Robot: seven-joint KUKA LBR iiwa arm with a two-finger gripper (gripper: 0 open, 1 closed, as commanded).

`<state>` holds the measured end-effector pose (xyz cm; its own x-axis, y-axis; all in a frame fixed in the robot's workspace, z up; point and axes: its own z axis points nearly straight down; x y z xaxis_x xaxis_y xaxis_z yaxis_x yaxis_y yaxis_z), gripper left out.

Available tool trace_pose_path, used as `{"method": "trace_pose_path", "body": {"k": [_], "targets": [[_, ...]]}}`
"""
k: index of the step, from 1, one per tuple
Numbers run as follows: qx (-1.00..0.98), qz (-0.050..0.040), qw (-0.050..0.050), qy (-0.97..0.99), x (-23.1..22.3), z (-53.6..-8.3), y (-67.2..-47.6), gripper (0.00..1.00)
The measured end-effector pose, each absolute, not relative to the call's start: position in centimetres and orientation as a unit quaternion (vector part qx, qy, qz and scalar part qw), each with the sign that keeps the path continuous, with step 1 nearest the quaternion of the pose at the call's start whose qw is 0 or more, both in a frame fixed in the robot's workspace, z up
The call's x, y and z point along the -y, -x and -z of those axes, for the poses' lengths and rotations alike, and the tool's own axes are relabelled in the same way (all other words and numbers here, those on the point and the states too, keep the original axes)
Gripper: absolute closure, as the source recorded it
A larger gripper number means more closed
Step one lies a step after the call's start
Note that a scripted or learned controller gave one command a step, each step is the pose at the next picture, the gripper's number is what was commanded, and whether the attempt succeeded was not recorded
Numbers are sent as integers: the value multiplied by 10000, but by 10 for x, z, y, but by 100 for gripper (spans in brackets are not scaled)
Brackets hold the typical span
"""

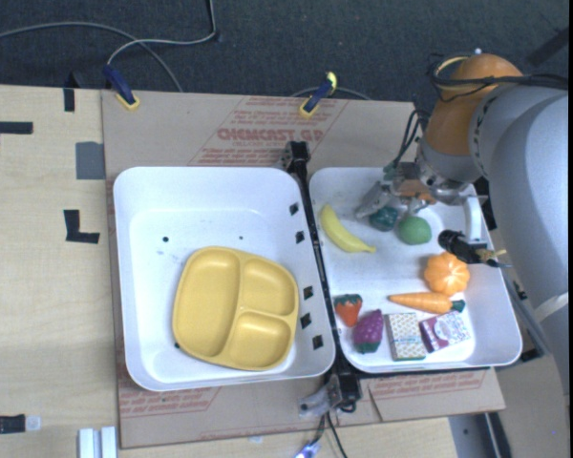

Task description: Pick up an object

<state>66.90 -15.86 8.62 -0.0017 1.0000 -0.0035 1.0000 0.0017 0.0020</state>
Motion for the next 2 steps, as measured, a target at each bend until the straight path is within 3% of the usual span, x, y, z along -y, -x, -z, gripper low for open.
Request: {"method": "trace_pose_path", "body": {"k": [1, 2], "targets": [[-7081, 11, 27, -7061, 159, -97, -669, 100], [-7083, -12, 3, -7059, 60, -185, -669, 100]]}}
